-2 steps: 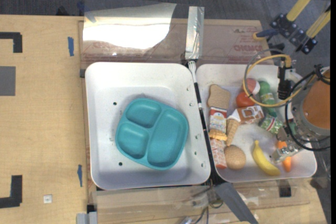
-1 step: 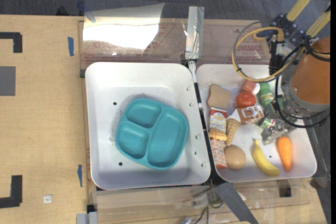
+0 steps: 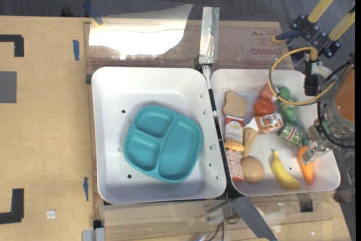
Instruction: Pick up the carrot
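Two shallow white bins sit side by side on the bench (image 3: 39, 121). The left bin (image 3: 107, 178) holds a teal divided plate (image 3: 163, 144), resting slightly askew near the bin's middle. The right bin (image 3: 330, 180) is crowded with toy food.

The carrot (image 3: 306, 165) lies in the lower right part of the right bin, close to its right wall, an orange piece standing roughly top to bottom in the frame. Just left of it lies a yellow banana (image 3: 282, 171), and further left a tan potato (image 3: 252, 169). Above these, a slice of bread (image 3: 235, 104) sits in the upper left of that bin, with a red-and-white packet (image 3: 233, 130) under it and an ice-cream cone (image 3: 249, 140) beside the packet. A red tomato (image 3: 263, 106) and a green pepper (image 3: 289, 112) lie toward the upper middle, and a small green can (image 3: 291, 134) rests below them.

The arm enters from the right edge of the frame, and the end effector (image 3: 316, 147) hangs over the right side of the right bin, right at the carrot's upper end. It seems to touch or overlap the carrot there, but the metal parts blur together, so whether its fingers are spread or closed cannot be told. A yellow cable (image 3: 280, 62) loops above the bin's upper right.
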You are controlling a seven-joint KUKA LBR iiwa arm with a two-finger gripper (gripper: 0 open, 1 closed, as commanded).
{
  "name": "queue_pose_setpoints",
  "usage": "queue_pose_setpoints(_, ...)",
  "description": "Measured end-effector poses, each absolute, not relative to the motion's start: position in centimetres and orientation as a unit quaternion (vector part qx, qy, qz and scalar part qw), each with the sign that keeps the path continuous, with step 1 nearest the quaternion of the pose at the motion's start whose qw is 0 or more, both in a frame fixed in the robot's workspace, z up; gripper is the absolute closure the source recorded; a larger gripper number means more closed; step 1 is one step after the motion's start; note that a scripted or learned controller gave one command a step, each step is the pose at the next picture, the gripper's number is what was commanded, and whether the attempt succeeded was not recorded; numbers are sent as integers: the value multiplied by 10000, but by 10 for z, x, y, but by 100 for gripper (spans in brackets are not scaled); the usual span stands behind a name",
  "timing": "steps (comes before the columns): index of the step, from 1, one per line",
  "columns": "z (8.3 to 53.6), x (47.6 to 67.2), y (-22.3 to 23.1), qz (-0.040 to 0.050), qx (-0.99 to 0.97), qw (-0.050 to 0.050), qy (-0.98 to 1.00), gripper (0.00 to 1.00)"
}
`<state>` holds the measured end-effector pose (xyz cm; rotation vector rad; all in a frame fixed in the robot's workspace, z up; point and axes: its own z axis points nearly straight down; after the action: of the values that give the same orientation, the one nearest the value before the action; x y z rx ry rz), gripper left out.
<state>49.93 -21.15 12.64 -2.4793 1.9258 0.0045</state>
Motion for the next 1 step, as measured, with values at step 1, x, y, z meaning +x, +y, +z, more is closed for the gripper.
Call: queue_pose_setpoints(1, 197, 482, -143, -24, -8215, 31, 5702, 100)
